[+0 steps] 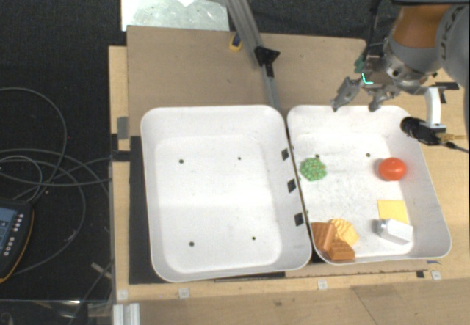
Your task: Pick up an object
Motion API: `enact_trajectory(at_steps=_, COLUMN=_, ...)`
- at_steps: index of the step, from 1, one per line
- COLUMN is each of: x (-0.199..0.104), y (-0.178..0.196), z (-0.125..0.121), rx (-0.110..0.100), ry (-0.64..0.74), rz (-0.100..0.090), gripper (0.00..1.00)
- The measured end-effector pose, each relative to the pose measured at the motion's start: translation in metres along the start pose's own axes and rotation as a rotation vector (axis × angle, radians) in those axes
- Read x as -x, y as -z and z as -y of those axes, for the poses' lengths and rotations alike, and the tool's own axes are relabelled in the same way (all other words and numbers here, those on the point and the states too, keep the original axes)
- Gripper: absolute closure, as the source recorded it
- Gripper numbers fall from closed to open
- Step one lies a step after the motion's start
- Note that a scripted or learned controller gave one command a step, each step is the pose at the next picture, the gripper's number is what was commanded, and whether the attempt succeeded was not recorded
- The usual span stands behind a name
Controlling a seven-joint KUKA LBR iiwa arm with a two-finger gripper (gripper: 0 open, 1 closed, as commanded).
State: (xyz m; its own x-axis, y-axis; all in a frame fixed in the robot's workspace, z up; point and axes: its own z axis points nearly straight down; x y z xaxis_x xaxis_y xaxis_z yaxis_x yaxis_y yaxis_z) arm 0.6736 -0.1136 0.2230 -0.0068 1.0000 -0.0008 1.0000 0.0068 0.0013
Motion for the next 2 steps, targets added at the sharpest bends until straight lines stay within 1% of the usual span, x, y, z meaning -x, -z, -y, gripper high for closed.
enact_trajectory(at_steps=1, x=0.01, y=-0.055, z=-0.001, rx=-0.004, ry=-0.005, rz=0.0, gripper=0.0)
enact_trajectory(at_steps=2, x=0.007, y=-0.101, z=0.007, rx=-0.004, ry=-0.005, rz=-0.001, gripper=0.0)
